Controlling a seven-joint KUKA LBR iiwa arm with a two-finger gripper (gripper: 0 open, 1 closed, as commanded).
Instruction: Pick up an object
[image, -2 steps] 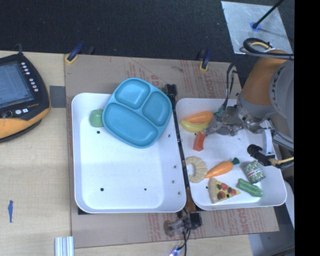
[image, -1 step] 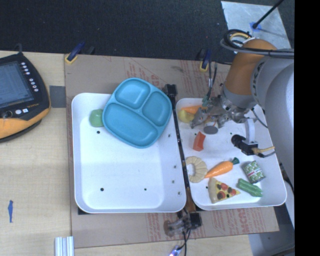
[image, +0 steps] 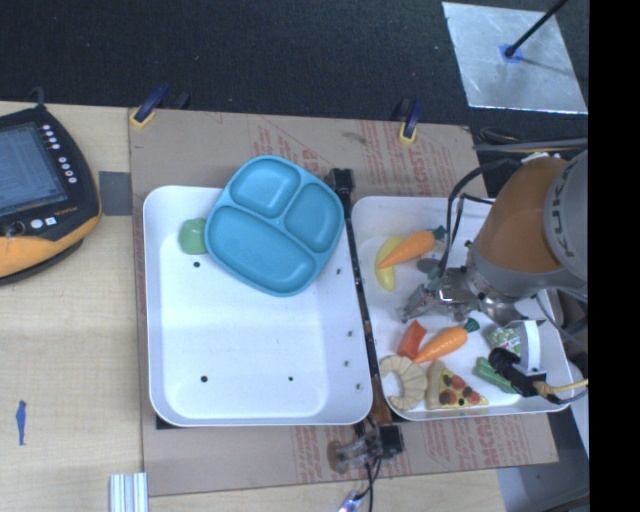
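Your claw (image: 425, 300) hangs low in the right bin (image: 372, 215), fingers apart, gripping nothing; one carrot (image: 441, 344) lies just below it, another carrot (image: 410, 248) just above; you appear poised to descend between them.

Even, diffuse overhead illumination; moderate brightness. Mild overexposure on the left bin (image: 250, 370), with floor detail washed out to flat white. Soft, short shadow beneath the blue divided plate (image: 275, 225), cast toward lower left. Dark shadow under the arm (image: 525, 225) across the right bin (image: 375, 215). Dull sheen on the orange band. Bright patch on the grey sheet (image: 515, 55) at top right against near-black, underexposed carpet (image: 250, 45). Overall softness and low resolution; small toy food items lacking crisp edges. Slight colour noise in dark areas.
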